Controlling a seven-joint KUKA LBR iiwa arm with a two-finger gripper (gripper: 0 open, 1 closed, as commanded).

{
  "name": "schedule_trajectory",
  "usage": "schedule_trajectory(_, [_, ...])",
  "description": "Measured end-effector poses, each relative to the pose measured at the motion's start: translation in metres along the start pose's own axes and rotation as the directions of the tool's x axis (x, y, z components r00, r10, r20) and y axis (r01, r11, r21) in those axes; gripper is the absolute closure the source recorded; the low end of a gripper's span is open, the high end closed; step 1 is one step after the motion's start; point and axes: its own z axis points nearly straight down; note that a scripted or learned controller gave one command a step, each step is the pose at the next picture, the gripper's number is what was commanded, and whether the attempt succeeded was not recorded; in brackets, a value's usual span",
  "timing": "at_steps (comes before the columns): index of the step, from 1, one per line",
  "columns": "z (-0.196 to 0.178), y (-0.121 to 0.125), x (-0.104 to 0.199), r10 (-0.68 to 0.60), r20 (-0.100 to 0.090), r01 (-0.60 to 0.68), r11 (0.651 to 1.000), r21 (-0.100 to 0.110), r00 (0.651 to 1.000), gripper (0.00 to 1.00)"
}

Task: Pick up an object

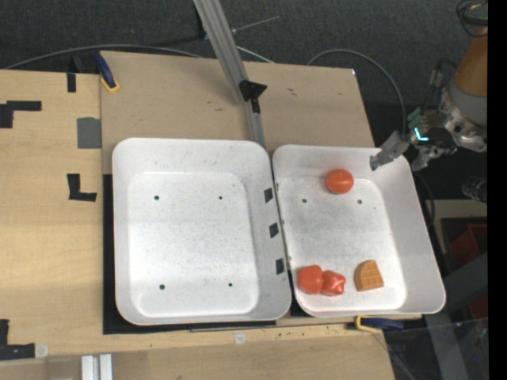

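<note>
Here the pincer [394, 150], its grip impossible to tell, hovers upper right; next, descend onto the orange ball [339, 181].

Two white speckled bins [190, 153], orange-red ball [339, 181], red pieces [320, 280], tan, perhaps waffle-patterned block [368, 275]

Both bins — the left bin [190, 228] and the right bin [348, 228] — look like matt white plastic, finely speckled. The counter [47, 212] is pale, smooth wood. A slanting pole [224, 42] looks like brushed grey metal.
</note>
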Motion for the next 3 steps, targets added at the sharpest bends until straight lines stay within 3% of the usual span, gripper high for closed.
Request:
schedule_trajectory(1, [-0.003,0.001,0.000,-0.001,0.001,0.001,1.000,-0.004,1.000,0.00])
schedule_trajectory(3, [0.099,0.000,-0.003,0.001,0.001,-0.001,1.000,0.002,1.000,0.00])
